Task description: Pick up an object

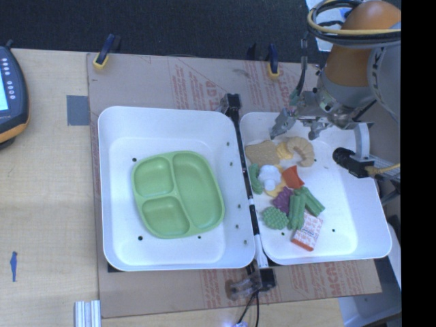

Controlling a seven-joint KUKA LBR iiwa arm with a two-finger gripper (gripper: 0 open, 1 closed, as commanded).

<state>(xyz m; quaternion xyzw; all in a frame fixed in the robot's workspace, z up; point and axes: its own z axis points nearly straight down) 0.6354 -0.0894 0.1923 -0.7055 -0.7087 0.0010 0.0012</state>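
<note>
My gripper hangs over the far end of the right bin, its two fingers spread open with nothing between them. Just below it lies a pile of toy food: a tan croissant-like piece, a flat tan piece, a white lump, an orange-red piece, a purple piece, green pieces, a green knobbly round piece and a small red and white packet. The croissant sits closest to the fingertips.
The left bin holds a green divided plate. A handheld pendant lies at the bench's left edge. Blue and yellow clamps hold the cardboard under the bins. The right bin's near right part is bare.
</note>
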